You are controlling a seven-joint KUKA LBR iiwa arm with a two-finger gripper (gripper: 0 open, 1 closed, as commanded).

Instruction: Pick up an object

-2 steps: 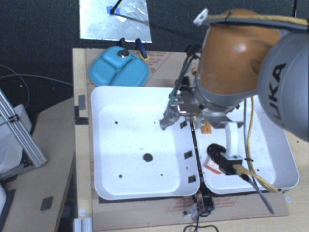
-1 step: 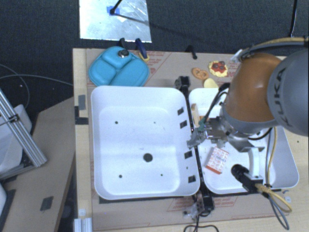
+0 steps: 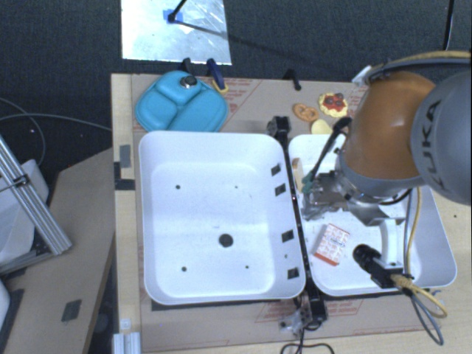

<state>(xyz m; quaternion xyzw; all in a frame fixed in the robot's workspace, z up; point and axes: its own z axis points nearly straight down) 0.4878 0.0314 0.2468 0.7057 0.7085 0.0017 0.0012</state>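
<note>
Right now the gripper [image 3: 318, 198] hangs low over the right bin [image 3: 442, 260] near its left wall; I cannot tell its state. At its five o'clock, a small red-and-white packet [image 3: 332, 243] lies flat on the floor

Right bin [image 3: 442, 260]: much of its floor hidden beneath the arm [image 3: 402, 135].
Gripper [image 3: 318, 198]: finger position too cluttered to tell.
Arm: cut off at right edge.
Card [image 3: 332, 243]: print unreadable.
</note>
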